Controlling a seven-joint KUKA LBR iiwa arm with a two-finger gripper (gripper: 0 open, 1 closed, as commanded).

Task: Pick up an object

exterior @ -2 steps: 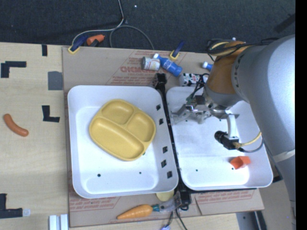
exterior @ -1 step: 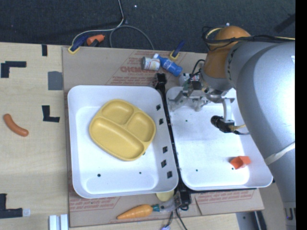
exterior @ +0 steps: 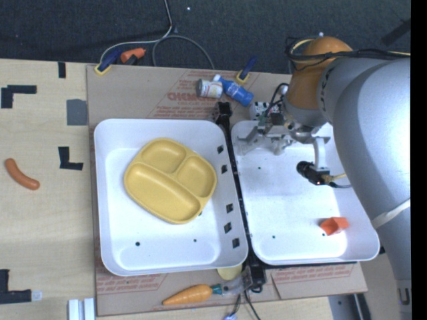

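The gripper (exterior: 267, 137) hangs over the right bin's (exterior: 293, 245) far-left corner, its jaw state impossible to tell amid clutter. The arm (exterior: 373, 125) hides that bin's right rim; an orange block (exterior: 333, 225) lies near.

Robotics lab: industrial arm (exterior: 373, 112) over twin white bins (exterior: 107, 139) on cardboard-covered tabletop (exterior: 167, 92), clamps (exterior: 120, 57), loose cables (exterior: 180, 39), black tape markers (exterior: 17, 95), toy food props (exterior: 22, 174).

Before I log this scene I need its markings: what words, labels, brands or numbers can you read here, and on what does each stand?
Red print on the cardboard sheet beyond the left bin: it looks like "CHOM...", but is too blurred to be sure.
Label on the small bottle: too small to read.
Red print on the cardboard's near edge: unreadable.
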